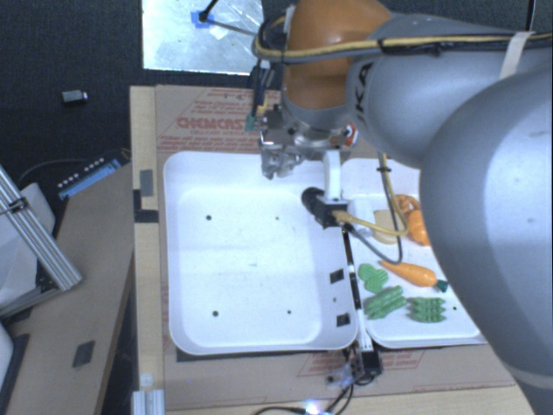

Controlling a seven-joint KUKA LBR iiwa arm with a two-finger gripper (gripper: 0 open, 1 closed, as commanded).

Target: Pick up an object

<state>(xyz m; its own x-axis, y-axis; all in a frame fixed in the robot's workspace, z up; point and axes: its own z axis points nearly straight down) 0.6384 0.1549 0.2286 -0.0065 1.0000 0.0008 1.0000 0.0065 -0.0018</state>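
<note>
The gripper [278, 168] hangs over the left bin's [251, 266] far edge; I cannot tell its finger spacing. The arm [449, 128] hides much of the right bin [449, 331], where a carrot [411, 272] and perhaps 3 green vegetables [384, 301] lie.

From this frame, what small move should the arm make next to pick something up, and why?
Probably carry the claw sideways toward the right bin. It hangs at the far edge of the left bin, while the carrot and green toy vegetables lie in the right one.
</note>
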